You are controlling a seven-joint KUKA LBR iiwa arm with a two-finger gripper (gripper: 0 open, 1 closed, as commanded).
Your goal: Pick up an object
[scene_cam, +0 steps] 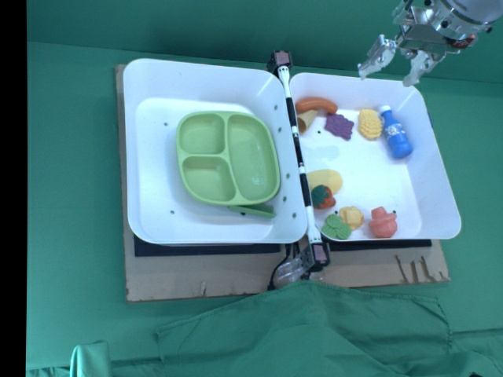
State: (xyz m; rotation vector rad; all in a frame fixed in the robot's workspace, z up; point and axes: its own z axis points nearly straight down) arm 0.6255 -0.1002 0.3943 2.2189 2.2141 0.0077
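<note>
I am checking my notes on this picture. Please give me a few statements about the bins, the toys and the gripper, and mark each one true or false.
1. The green plate lies in the left bin. True.
2. The blue bottle lies on the green plate. False: it lies in the right bin.
3. The gripper is open and holds nothing. True.
4. The gripper is above the left bin. False: it is above the right bin's far edge.
5. The sausage is near the divider. True.

Arm enters at top right; gripper [391, 67] points downward, its 2 fingers spread apart, nothing between them.
</note>
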